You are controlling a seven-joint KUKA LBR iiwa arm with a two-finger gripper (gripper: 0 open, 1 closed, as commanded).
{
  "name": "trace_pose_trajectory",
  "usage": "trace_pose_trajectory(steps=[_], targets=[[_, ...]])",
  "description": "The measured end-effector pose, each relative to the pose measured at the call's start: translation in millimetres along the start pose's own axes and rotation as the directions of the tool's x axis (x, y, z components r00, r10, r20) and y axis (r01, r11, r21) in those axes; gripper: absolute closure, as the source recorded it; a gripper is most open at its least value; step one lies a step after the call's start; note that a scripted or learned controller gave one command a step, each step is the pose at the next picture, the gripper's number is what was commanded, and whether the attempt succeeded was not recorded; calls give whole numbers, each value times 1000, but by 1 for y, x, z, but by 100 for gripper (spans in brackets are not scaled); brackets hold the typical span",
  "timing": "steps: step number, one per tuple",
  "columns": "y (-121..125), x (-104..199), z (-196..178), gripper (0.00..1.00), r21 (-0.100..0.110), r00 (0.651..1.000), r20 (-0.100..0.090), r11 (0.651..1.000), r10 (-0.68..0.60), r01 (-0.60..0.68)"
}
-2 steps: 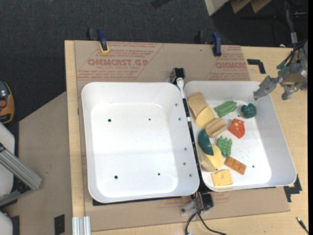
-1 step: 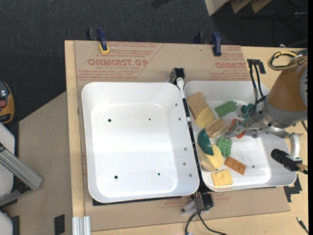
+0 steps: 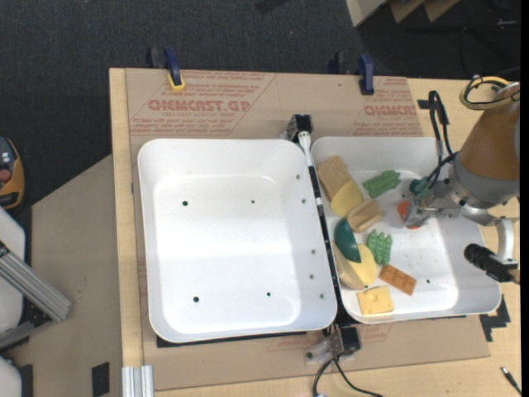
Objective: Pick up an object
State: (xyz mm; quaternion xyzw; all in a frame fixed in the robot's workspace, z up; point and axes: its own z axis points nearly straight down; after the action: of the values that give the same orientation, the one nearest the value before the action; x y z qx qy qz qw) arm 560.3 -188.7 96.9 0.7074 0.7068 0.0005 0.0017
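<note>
Down in the right bin (image 3: 463, 300), low over the floor near the far right side: the tool (image 3: 416, 208), at the end of the grey arm (image 3: 488, 151) with its orange band. Cannot tell whether open or closed; too small and too crowded by cabling to read. Just beside the tip, a small red-orange object (image 3: 404, 212), touching or nearly so, not clearly held.

Clustered along the bin's left half, the rest of the candidates: a tan block (image 3: 334, 174) at the far end, a yellow piece (image 3: 347, 197) touching it, a second tan block (image 3: 365, 214) just below, a green object (image 3: 381, 183) lying between the blocks and the tool. Further toward the near edge, a teal wedge (image 3: 345, 239) against a pale yellow banana-like shape (image 3: 359, 270), a green ridged toy (image 3: 379, 245), an orange flat brick (image 3: 397, 280), and a yellow square block (image 3: 376, 302) by the near rim. Left bin (image 3: 157, 222) alongside, white, with only small dark dots on its floor.

Likely to go wrong from here: closing on air or on an edge of the little red-orange piece, small and low enough to squirt sideways or slip out on the lift. Also possible: nudging the green object rather than gripping anything, given how near it lies. Also a risk: pressing into the bin floor at this low height.
</note>
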Motion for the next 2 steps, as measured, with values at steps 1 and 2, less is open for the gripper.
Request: trace_pose_trajectory(steps=[1, 2], targets=[[-16, 93, 13, 100, 8, 1000, -6, 1000, -6, 6], [32, 165, -105, 100, -11, 1000, -2, 1000, -10, 10]])
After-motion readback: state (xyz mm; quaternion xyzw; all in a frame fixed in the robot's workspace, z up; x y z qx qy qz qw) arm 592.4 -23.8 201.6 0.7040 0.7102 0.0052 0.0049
